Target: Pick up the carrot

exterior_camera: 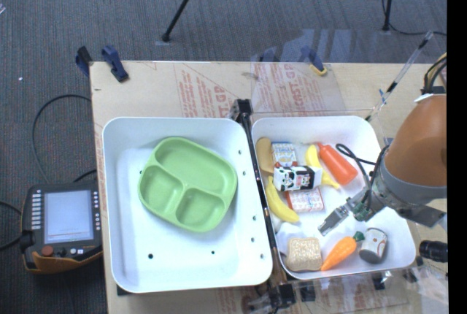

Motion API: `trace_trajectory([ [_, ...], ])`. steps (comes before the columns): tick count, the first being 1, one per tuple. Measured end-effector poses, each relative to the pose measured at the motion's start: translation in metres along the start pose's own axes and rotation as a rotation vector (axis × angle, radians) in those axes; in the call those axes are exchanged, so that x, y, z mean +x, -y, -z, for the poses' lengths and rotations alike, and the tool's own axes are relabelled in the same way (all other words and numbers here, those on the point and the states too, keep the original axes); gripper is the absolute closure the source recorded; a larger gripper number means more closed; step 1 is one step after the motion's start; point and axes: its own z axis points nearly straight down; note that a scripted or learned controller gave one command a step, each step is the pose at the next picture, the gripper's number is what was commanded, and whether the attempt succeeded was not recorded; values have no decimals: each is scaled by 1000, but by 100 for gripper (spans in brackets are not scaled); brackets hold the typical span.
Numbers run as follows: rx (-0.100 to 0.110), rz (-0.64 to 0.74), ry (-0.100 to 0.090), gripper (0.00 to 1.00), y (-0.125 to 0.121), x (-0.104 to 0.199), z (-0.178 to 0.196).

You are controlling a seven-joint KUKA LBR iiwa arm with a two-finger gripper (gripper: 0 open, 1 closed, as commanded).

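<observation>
Carrot, small, orange, plastic with a green top (340, 251), lies untouched at 5 o'clock in the right white bin (368, 131). Claw (334, 222) hovers just at its 11 o'clock; whether it is parted I cannot tell, so descent, grip and lift remain.

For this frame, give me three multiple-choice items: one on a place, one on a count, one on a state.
1. Where does the carrot lie?
A. On the green plate
B. Right bin, near corner
C. On the bench

2. How many compartments has the green plate?
A. Two
B. Three
C. Five

3. What is the state of the carrot relative to the claw?
A. Lifted between its fingers
B. Lying in the bin, claw just above-left of it
C. Dropped on the plate

Key: 1 B, it lies beside the cracker; 2 B, three hollows show; 3 B, the carrot rests on the floor of the right bin.
</observation>
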Motion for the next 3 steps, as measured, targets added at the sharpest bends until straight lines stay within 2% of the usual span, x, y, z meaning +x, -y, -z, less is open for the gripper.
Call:
trace_trajectory([
  [1,4,51,-3,0,12,-19,-79],
  [2,5,44,-8,100,12,-20,-70],
  [3,0,-169,1,100,1,-2,-4],
])
